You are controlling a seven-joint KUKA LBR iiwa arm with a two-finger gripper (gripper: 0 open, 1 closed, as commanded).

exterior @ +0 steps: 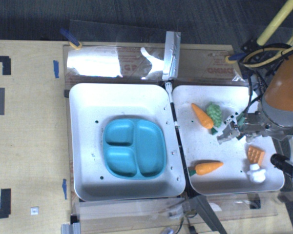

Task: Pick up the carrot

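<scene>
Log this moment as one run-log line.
task: pick up carrot | gripper: above right bin, holding nothing seen | carrots: one beside green toy, one near front wall | status: not picked

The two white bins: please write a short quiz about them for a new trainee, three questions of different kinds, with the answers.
1. True or false: the blue divided plate lies in the left bin.
2. How many carrots lie in the right bin?
3. Which thing lies against the upper carrot? A) the waffle piece B) the green vegetable C) the small white thing

Key
1. True.
2. Two: the upper one and the lower carrot near the front wall.
3. B. The waffle piece and the small white thing lie at the right side of the bin, beyond the gripper.
</scene>
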